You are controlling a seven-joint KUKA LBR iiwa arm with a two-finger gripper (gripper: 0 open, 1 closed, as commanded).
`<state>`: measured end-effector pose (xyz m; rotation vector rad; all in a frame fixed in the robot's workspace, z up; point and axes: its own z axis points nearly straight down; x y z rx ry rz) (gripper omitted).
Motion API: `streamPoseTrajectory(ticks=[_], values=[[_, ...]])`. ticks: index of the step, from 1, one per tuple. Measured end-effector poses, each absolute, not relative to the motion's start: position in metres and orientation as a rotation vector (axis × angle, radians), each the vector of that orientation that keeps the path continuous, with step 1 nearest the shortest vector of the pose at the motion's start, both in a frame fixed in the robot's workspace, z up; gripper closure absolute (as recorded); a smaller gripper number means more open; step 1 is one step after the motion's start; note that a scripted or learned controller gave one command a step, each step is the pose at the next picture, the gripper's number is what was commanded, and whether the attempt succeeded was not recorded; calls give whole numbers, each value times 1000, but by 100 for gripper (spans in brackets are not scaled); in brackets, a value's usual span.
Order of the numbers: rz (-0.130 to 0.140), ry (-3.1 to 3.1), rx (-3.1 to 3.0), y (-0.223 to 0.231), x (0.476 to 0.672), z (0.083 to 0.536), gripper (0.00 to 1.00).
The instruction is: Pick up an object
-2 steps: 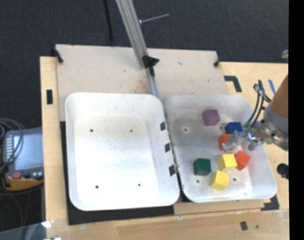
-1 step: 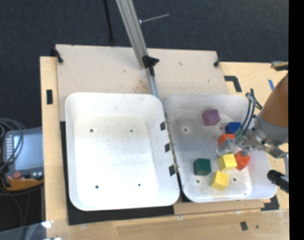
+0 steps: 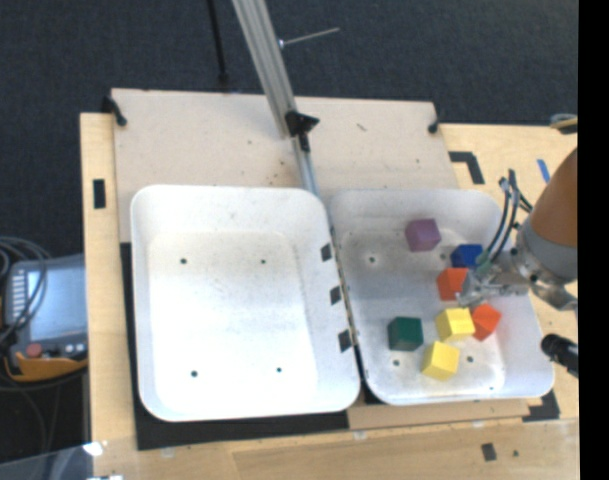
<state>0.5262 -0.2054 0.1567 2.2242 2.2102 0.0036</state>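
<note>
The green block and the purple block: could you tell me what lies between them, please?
In the camera view, bare white bin floor separates the green block and purple block.

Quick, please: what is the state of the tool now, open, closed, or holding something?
Tool: cannot be told; it sits low among the blocks in the right bin.

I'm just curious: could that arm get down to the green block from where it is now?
Probably yes. The green block sits apart from the other blocks in the right bin, with nothing lying over it, and the arm already hangs above that bin near the orange block.
</note>
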Motion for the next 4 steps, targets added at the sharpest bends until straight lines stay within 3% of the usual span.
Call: streamPoseTrajectory(ticks=[1, 2, 4], values=[[4, 2206, 2225, -213, 519, 214, 100], [-3, 2217, 2225, -214, 519, 205, 100], [3, 2230, 2213, -103, 511, 220, 100]])
